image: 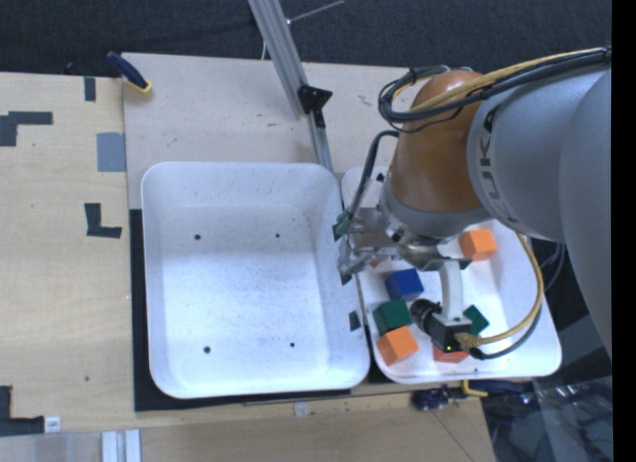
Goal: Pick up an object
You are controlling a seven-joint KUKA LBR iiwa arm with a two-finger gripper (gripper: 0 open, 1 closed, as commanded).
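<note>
Robot arm over the sorting bins: the grey robot arm [542, 142], banded in orange above the wrist, is pictured bent low over the shallow white plastic bin on the view's right [532, 349]. The pincer [358, 247] is lowered at that bin's left edge, close against the wall shared with the neighbouring shallow white plastic bin [159, 251]. Its metal body is largely covered by the wrist, and whether it is set wide, narrow or closed on anything cannot be told.

The objects to be picked are gathered in the right-hand bin. A small blue cube [404, 282] is seen just beside the pincer, toward the near side. Nearer still, a dark green block [395, 313] is shown touching an orange cube [397, 345]. A second orange cube [479, 242] is placed well apart from these, partly under the arm. A small green piece [476, 318] and a red piece [444, 355], the latter mostly hidden, are found near the bin's front wall.

Both bins are carried on a pale wooden bench [219, 102], which is marked with patches of grey tape [111, 151]. A slanting aluminium rail [278, 43] is fixed behind the bins.
</note>
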